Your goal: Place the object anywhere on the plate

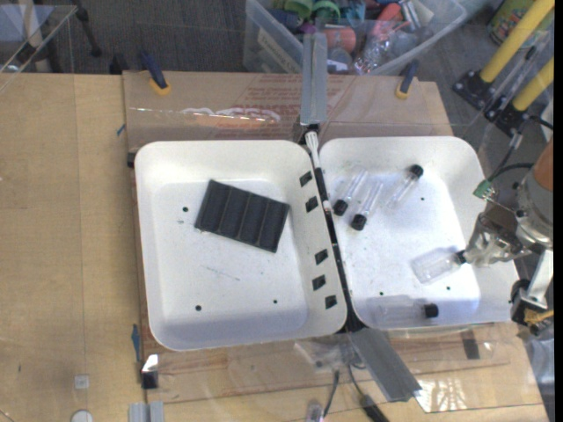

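- Over on the left, the wooden counter [53, 236] is carrying the left bin [176, 288], and the plate [242, 216], a dark ribbed slab, is lying flat and slightly skewed in it, with nothing resting on it.
- Moving right, the right bin [440, 156] is holding several clear tubes [368, 193] with black caps, lying scattered near the divider.
- Further right, the clear vial [434, 265], which I'm taking as the task's thing, is lying on its side on the bin floor.
- It's looking light, stiff, smooth and probably slippery, so it may roll; gripping across the middle of its body seems safest.
- At the right rim, the arm [528, 227] is reaching in just beside the vial; I can't tell whether the jaws are open or closed.
- No brand, label or writing is reading clearly anywhere.
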Robot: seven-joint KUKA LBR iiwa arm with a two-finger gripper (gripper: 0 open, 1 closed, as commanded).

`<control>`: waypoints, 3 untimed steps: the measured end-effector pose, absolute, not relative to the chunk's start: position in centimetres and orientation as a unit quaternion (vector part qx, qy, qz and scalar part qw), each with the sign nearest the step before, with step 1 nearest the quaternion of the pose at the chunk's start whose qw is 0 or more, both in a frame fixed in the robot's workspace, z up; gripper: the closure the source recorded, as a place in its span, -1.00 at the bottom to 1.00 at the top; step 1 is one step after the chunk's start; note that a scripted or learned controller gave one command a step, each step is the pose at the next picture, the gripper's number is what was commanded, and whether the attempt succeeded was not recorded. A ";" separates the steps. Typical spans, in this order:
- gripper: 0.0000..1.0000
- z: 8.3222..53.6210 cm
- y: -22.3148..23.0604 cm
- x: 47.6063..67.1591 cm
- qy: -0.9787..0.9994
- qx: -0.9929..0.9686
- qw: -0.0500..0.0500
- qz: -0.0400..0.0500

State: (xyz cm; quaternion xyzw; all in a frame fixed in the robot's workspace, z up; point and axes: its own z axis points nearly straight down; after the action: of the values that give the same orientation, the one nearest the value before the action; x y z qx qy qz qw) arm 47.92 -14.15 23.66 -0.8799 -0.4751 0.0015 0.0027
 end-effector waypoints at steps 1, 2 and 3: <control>-1.00 23.7 -14.2 47.9 -0.475 -0.880 0.003 0.002; 1.00 24.5 -14.2 48.0 -0.475 -0.880 0.003 0.002; -1.00 24.5 -14.2 48.0 -0.475 -0.880 0.003 0.002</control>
State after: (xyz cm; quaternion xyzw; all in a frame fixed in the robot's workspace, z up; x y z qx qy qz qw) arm 47.95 -14.17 24.55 -0.8800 -0.4749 0.0018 0.0034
